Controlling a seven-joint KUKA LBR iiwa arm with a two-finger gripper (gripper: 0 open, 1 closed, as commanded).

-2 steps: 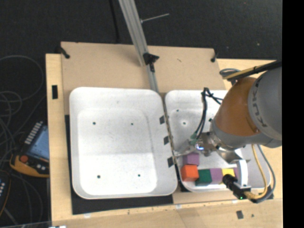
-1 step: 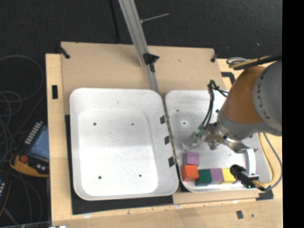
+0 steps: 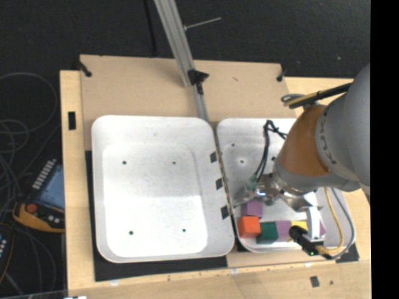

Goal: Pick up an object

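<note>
Objects for picking lie in the near end of the right bin (image 3: 240, 139), clustered against its front wall. An orange block (image 3: 250, 227) sits nearest the divider between the bins; a purple block (image 3: 252, 208) lies just behind it, touching or nearly so; a green block (image 3: 269, 232) sits just beside the orange one, and a pale lilac piece (image 3: 283, 229) follows, with a yellow item (image 3: 299, 224) beyond it, partly hidden.

Handling assessment: the blocks appear small, rigid and light, with flat faces, probably foam or plastic. They should not deform or break under a pinch. The orange block offers the most exposed faces; the advisable hold is across its two free opposite sides, from above. Close packing is the main hazard: a finger descending between neighbours may push them apart or wedge against the bin wall.

The gripper (image 3: 265, 195) hangs low over this cluster, just behind the purple block, under the grey wrist and orange band (image 3: 302, 151). Wrist hardware and cables obscure it, so I cannot tell how it is set, and no object is seen held.

The left bin (image 3: 156, 185) lies alongside, both bins resting on the bench (image 3: 137, 86).
</note>
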